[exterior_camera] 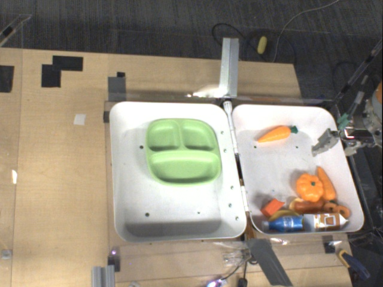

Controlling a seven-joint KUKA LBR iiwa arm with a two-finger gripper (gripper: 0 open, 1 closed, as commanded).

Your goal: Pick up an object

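Gripper [328, 141] is hovering at the right bin's [281, 160] right rim, jaw state impossible to tell, while candidates are crowding its near corner: pumpkin [309, 187] touching carrots, bottle [286, 223] beside, risking a glancing, slipped grasp.

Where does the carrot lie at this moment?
The carrot lies alone in the upper part of the right bin, near the divider, well apart from the pumpkin below it.
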